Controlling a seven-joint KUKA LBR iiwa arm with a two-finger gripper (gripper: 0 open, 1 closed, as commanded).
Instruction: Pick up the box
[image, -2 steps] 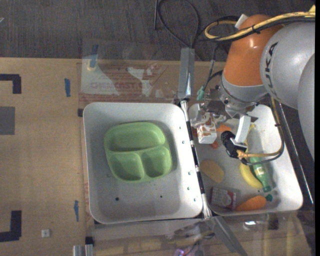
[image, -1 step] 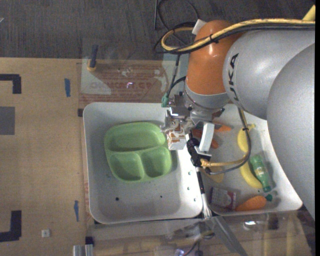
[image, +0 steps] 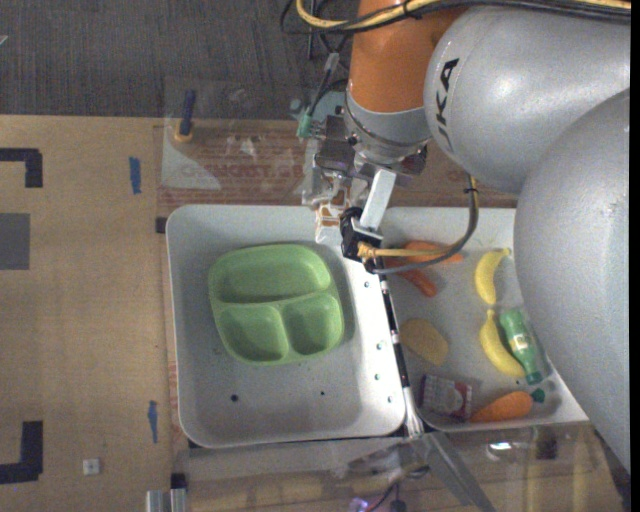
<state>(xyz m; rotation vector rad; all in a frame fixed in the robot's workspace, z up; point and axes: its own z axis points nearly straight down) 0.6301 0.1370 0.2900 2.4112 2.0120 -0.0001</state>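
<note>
Gripper (image: 330, 215) sits over the far rim of the green tray's (image: 277, 302) bin (image: 190, 330). Small white/orange box (image: 325, 218) looks pinched btwn fingers.

The small flat box w/ a dark red and silver printed front (image: 447, 395) lies on its back in the right white bin, near the bin's front edge, touching the orange carrot's tip.

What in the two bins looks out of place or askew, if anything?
Nothing looks spilled or broken. The green divided plate lies flat in the left bin. In the right bin, the small box lies tilted near the lower edge, beside a carrot. The gripper is above the bins' upper edge, far from the box.
</note>
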